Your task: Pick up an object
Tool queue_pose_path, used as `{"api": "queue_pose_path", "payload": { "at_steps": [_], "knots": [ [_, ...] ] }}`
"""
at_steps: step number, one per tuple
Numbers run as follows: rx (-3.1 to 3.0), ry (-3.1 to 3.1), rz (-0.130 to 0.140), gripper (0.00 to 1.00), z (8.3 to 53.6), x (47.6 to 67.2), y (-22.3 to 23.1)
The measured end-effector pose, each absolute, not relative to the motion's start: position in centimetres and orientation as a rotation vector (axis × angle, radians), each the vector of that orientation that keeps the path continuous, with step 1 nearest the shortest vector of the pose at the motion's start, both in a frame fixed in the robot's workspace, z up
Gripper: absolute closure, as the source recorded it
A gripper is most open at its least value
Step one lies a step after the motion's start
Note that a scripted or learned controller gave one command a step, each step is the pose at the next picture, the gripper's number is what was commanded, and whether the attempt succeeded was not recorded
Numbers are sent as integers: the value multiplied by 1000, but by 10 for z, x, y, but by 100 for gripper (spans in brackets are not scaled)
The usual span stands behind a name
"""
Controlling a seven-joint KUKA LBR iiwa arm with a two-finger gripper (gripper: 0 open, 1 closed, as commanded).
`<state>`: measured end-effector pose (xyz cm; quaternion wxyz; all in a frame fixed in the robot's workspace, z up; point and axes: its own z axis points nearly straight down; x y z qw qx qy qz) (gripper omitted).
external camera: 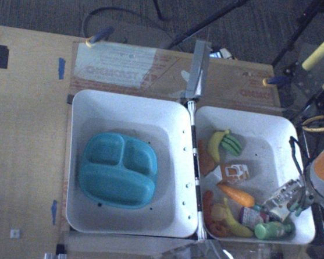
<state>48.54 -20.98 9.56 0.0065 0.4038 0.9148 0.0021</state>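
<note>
- Progress so far, as I judge it: nothing is lifted yet; my hand (pixel 285 201) is low in the right bin (pixel 279 131), near its front right corner, and every toy lies on the bin floor.
- Whether my hand is released or clenched I cannot tell; it is too small and blurred to read, and I see no object caught in it.
- Taking the carrot (pixel 237 195) as my landmark: my hand sits to its right, well apart from it.
- Just below my hand and right of the carrot lies the green bottle (pixel 273 230), the closest candidate for the pick.
- Below the carrot rests a yellow banana (pixel 234 221), with a small purple-and-white item (pixel 252 215) between it and the bottle.
- Above the carrot lie a small carton (pixel 236 172) and, farther up, a second banana (pixel 215 145) beside a green striped toy (pixel 231 144).
- Far left of the carrot, the left bin (pixel 94 106) holds a blue divided plate (pixel 118 169).
- Left to do: settle on one object, grip it and raise it clear.
</note>
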Motion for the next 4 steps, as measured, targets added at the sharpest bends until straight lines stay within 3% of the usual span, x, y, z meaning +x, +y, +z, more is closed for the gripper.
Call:
{"api": "queue_pose_path", "payload": {
  "at_steps": [1,2,3,4],
  "knots": [
    [1262,2858,8,0,97,487,-210],
    [1179,2898,5,0,112,484,-133],
    [938,2996,1,0,141,481,-186],
    [682,3037,-2,0,103,490,-130]
  ]
}}
